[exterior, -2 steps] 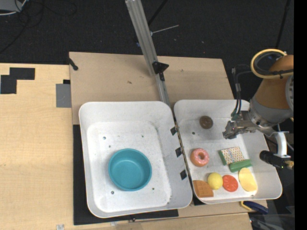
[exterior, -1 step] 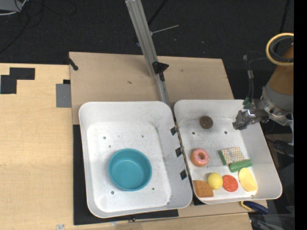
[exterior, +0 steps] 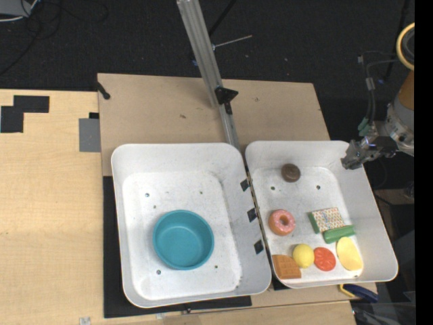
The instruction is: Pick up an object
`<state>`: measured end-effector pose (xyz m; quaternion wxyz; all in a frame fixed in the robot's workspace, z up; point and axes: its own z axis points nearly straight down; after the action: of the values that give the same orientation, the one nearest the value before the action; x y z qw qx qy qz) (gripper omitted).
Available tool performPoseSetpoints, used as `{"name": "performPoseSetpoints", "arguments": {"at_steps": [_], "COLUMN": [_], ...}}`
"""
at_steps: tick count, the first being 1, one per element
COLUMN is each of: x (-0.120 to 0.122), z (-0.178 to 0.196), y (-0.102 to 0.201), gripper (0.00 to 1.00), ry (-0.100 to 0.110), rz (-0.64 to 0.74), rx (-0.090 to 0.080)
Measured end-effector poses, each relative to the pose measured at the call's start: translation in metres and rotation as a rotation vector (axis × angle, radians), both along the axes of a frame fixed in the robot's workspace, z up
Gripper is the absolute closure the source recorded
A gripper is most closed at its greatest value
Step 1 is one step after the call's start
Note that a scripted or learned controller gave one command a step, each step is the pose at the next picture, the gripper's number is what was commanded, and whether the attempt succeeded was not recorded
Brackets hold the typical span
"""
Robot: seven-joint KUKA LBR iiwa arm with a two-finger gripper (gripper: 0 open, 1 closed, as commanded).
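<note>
My gripper (exterior: 353, 157) hangs at the far right corner of the right bin (exterior: 308, 153), above its rim, with nothing seen in it. In that bin lie a brown round piece (exterior: 291, 172), a pink doughnut (exterior: 281, 222), a patterned block (exterior: 327, 218), a green stick (exterior: 338, 233), a yellow ball (exterior: 303, 254), a red round piece (exterior: 325, 258), a yellow oval (exterior: 349, 253) and an orange waffle (exterior: 287, 267). All of them sit to the left of and nearer than the gripper.
The left bin (exterior: 135, 161) holds a teal bowl (exterior: 183, 239). A metal rail (exterior: 206, 53) slants from the top centre down to the gap between the bins. Black clips (exterior: 250, 214) sit along the shared edge.
</note>
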<state>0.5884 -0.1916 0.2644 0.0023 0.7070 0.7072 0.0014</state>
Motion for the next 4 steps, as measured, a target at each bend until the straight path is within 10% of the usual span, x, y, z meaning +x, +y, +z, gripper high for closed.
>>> {"name": "performPoseSetpoints", "arguments": {"at_steps": [4], "x": [-0.005], "z": [-0.02], "y": [0.219], "gripper": [1.0], "ry": [0.006], "rz": [0.003], "rx": [0.001]}}
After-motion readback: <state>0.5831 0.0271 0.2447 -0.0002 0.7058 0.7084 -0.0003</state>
